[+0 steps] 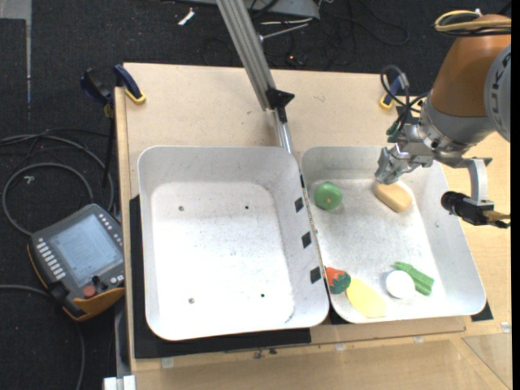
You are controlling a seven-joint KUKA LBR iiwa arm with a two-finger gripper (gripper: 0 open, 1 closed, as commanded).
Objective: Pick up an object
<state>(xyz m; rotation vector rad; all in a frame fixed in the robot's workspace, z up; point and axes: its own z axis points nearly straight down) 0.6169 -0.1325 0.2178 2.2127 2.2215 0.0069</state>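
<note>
Gripper (pixel 393 169): low in the right bin (pixel 455 254), at its far side, just above the tan block (pixel 393 197).
Fingers: state cannot be told.
Tan block: on the bin floor, right of the green ball (pixel 328 196).

arm (pixel 479 80) cut off at right edge

Robotics lab, wooden bench (pixel 211 104) clamped at corners, teach pendant (pixel 77 254) on black carpet, loose cables (pixel 32 185)

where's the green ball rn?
Green ball sits in the right bin, upper-left area near the divider, left of the tan block under the gripper.
</note>
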